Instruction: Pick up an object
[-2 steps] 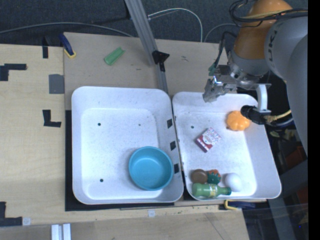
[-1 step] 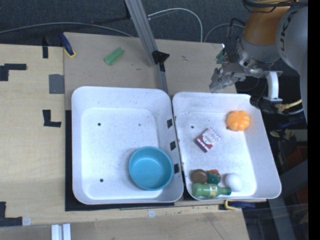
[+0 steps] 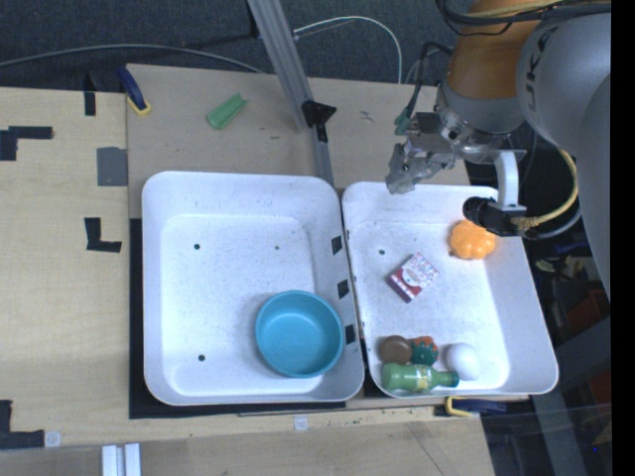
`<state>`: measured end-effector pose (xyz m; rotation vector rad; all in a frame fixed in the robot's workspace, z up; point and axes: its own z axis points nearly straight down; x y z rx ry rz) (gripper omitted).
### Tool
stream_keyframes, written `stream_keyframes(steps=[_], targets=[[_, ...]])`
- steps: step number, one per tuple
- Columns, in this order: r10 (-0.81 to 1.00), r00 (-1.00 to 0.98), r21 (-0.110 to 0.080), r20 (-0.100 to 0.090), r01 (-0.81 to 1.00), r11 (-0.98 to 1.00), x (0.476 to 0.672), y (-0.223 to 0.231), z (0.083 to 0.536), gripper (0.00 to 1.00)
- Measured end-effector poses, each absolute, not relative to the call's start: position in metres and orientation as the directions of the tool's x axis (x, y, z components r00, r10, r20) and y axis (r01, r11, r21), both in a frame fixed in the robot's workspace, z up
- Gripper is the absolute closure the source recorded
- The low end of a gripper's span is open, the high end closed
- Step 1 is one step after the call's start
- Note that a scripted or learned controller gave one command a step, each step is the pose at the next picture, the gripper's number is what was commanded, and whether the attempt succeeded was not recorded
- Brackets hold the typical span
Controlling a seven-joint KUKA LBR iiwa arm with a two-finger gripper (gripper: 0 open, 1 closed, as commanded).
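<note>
From the camera above the desk (image 3: 60, 266), you look down on two shallow white bins set side by side. The left bin (image 3: 179, 191) holds a blue bowl (image 3: 298, 332) resting upright near its front right corner, close to the wall it shares with its neighbour.

The right bin (image 3: 516, 305) carries the smaller things. An orange ball-like object (image 3: 471, 240) lies near the far right wall. A small red and white packet (image 3: 413, 277) sits near the middle of the floor, turned at an angle to the bin's walls. Along the front wall you see a cluster: a brown rounded piece (image 3: 395, 348), a small teal and orange item (image 3: 426, 349) just beside it, a white egg-shaped object (image 3: 463, 361) to their right, and a green bottle (image 3: 417, 377) lying on its side in front, touching or nearly touching the others.

The arm (image 3: 506, 38) comes in from the right, its orange band above the wrist. The gripper (image 3: 405, 178) hangs over the far left corner of the right bin, well apart from every object there. Nothing sits between its fingers; whether they are spread or closed you cannot tell from this angle.

Behind the bins, a green clip-like piece (image 3: 226, 111) lies on the desk, and a grey metal bar (image 3: 283, 48) slants down toward the gap between the bins.
</note>
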<state>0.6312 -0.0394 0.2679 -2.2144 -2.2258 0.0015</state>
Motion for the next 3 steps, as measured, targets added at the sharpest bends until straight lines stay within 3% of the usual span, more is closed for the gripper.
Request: stream_keyframes(steps=[3], targets=[[1.000, -0.005, -0.004, 0.000, 1.000, 0.005, 0.577, 0.080, 0.239, 1.00]])
